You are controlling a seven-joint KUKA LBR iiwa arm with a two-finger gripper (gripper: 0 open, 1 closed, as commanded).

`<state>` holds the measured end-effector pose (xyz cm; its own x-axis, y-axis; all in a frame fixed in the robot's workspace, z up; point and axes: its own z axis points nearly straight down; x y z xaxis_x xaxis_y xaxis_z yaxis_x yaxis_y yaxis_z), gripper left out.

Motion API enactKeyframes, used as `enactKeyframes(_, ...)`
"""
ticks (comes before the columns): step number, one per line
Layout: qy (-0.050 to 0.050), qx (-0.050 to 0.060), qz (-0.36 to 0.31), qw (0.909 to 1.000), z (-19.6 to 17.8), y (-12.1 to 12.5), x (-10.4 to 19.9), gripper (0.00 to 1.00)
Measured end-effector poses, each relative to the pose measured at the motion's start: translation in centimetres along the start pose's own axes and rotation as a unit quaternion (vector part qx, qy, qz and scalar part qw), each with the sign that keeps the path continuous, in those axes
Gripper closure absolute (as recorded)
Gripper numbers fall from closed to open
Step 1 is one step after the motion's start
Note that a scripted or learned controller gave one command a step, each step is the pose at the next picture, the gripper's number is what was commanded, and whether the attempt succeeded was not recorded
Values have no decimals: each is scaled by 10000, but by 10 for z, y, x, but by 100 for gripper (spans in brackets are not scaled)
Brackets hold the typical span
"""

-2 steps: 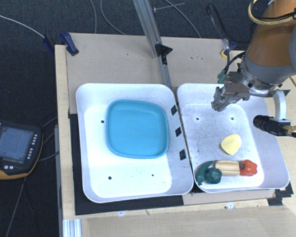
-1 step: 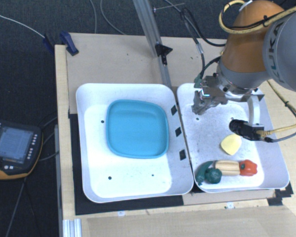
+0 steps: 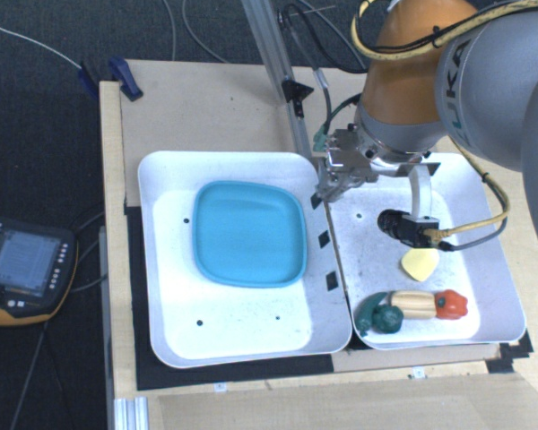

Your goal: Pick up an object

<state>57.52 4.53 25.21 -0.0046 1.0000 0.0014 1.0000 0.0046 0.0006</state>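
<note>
A grey handheld control pendant with a screen (image 3: 20,267) lies far left, off the bench. The left shallow white bin (image 3: 166,321) holds a turquoise rounded-square plastic plate (image 3: 249,233). The gripper (image 3: 334,184) hangs over the divide between the bins, whether open or closed cannot be told. In the right white bin (image 3: 368,258), near its front edge, lie a dark green round toy (image 3: 379,317), a pale yellow wedge (image 3: 420,264), and a wooden cylinder (image 3: 412,305) touching a red toy tomato (image 3: 451,305)
</note>
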Motion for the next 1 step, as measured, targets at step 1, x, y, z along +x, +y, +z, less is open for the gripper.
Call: enactKeyframes(1,-3,11,0,10000,18,-4,54,100)
